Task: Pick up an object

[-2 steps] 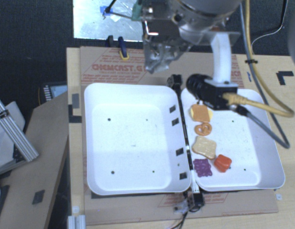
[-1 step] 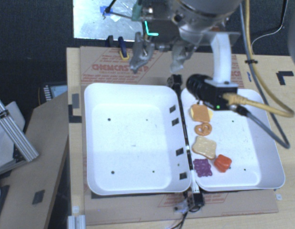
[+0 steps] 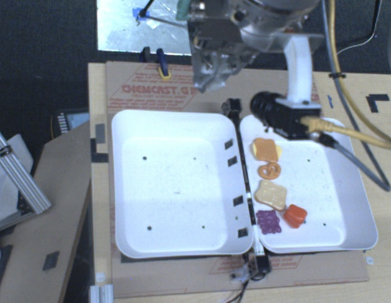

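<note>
Five toy foods (image 3: 271, 194) in the right bin (image 3: 334, 188); state of the fingers (image 3: 211, 81) unclear.

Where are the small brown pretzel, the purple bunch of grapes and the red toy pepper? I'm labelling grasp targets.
Small brown pretzel (image 3: 268, 170): camera view, on the middle of its twisted loop.
Purple bunch of grapes (image 3: 268, 221): camera view, on the cluster's centre.
Red toy pepper (image 3: 295, 215): camera view, on its red body.
</note>
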Tool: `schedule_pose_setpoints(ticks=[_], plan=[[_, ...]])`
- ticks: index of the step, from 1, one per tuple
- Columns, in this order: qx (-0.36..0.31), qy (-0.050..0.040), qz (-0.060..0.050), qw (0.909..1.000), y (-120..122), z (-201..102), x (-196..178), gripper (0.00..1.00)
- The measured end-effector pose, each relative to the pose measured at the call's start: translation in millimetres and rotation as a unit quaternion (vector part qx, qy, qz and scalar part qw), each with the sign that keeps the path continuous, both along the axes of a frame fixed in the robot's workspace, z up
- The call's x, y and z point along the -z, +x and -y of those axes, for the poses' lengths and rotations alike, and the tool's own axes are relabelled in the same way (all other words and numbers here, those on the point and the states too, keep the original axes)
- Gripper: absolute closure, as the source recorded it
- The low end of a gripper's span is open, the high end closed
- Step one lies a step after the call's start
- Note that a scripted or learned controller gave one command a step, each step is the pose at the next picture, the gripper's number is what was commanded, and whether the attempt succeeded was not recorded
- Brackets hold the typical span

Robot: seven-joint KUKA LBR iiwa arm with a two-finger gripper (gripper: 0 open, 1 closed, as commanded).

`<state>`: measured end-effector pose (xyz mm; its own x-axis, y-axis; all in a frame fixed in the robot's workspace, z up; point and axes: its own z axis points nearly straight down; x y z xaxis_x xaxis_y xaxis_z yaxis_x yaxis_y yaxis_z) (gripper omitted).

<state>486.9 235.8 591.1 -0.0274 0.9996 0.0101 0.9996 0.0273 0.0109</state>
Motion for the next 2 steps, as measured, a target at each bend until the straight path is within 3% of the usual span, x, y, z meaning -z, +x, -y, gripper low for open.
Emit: schedule_pose_setpoints(ticks=[2], plan=[[-0.003,0.0017,0.001,1.0,0.2,-0.5,-22.2,1.0]])
